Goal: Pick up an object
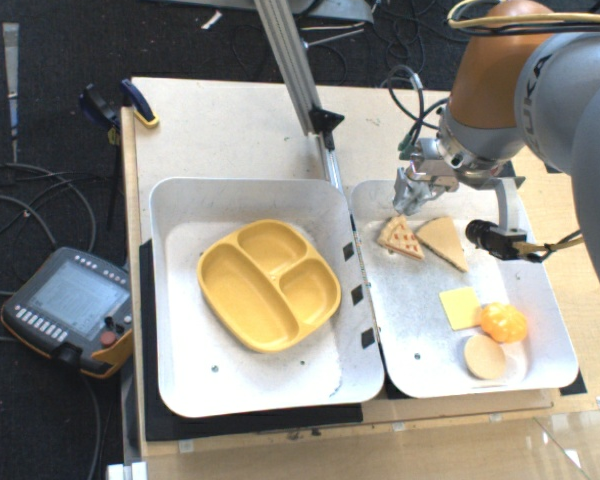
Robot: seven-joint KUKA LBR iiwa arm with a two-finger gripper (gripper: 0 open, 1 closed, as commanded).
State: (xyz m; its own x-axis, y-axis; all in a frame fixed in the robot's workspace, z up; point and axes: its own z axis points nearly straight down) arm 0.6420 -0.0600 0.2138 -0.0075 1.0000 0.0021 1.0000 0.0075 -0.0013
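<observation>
In the right bin (420, 353) lie a waffle-patterned toast triangle (402, 238), a tan wedge (444, 240), a yellow square slice (460, 308), an orange fruit (502, 323) and a pale round disc (486, 358). My gripper (410, 200) hangs over the bin's far left part, its tips just above and behind the toast triangle. Nothing shows between the tips. The yellow divided plate (270, 283) lies in the left bin (180, 268).
A slanted metal rod (295, 68) runs down to the divider between the bins. A blue and yellow tool (135, 103) lies at the bench's far left corner. A teach pendant (70, 308) sits on the floor to the left.
</observation>
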